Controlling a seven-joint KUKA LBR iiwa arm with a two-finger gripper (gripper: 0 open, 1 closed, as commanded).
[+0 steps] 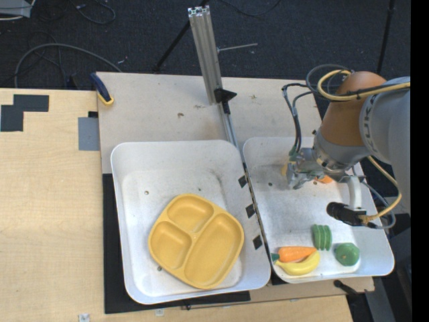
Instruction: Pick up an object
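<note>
Candidate objects cluster at 5 o'clock corner of right bin [268,153]: carrot [295,253] lying on banana [299,266], green ribbed piece [322,237] just beside, green round piece [346,253] near rim. My gripper [299,175] hovers at bin's 12 o'clock end; small orange bit [324,178] peeks beside it. Cannot tell my grip state. Judgement: ribbed piece stands freest, best target; carrot and banana touch, risk double grab. Bare floor mid-bin gives room; rim crowds round piece. Left bin [134,159] holds yellow tray [196,240].
</note>
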